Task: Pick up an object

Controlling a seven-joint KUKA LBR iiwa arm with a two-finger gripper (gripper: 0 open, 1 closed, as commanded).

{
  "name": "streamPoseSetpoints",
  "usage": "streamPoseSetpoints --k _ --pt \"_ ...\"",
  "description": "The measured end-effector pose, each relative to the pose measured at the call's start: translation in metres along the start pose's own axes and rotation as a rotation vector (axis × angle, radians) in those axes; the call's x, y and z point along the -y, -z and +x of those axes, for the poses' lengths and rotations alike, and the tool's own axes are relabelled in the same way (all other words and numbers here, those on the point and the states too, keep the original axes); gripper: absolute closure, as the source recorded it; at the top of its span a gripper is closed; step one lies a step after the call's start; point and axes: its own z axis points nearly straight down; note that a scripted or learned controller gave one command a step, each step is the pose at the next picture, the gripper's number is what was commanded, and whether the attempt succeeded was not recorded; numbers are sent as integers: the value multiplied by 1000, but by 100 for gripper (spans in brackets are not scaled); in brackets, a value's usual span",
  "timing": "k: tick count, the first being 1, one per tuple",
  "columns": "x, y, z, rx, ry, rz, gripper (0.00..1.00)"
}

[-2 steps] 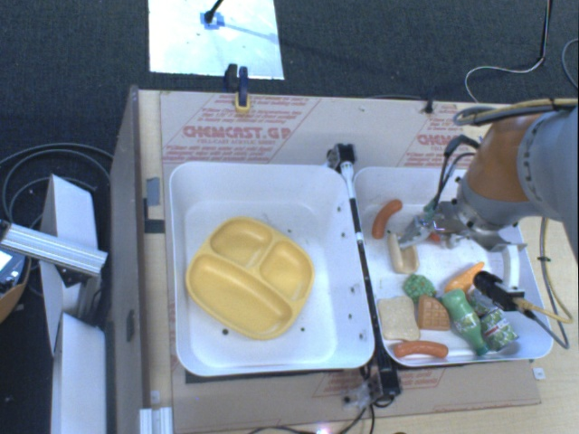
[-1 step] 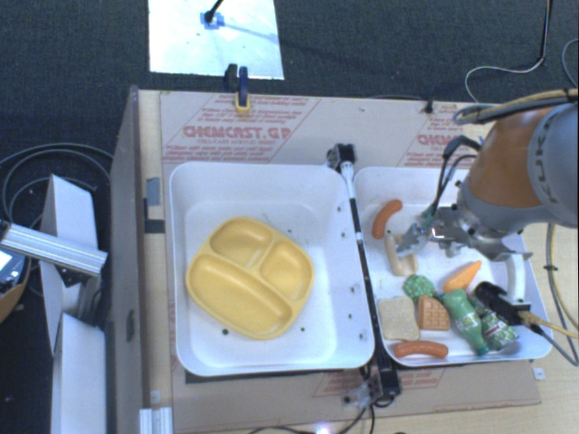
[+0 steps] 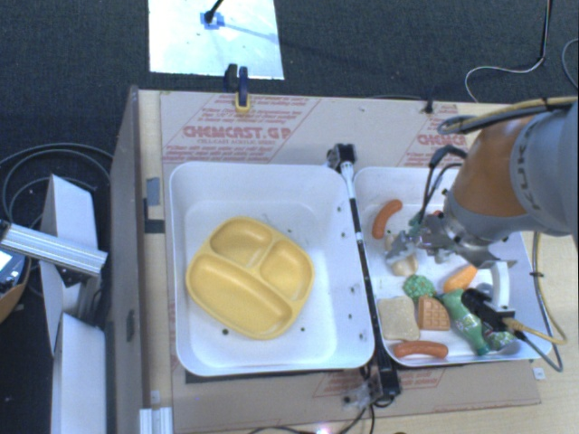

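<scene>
In the right bin, the tool is low among toy foods. Whether it's apart or together, can't tell. Sausage just beside.

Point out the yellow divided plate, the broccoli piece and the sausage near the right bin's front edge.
yellow divided plate (image 3: 250,277): camera view, on its centre ridge.
broccoli piece (image 3: 418,287): camera view, on its green top.
sausage (image 3: 420,350): camera view, on its middle.

This is a robotics lab or test cell. A plywood-and-acrylic bench printed with maker's lettering stands on dark carpet, bearing two shallow white plastic bins. Loose black cables trail over the floor, and aluminium framing stands beside the bench.
</scene>
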Motion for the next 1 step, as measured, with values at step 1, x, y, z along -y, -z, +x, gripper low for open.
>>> streamPoseSetpoints --k 1 --pt "-97 -36 -12 1 1 -1 0"
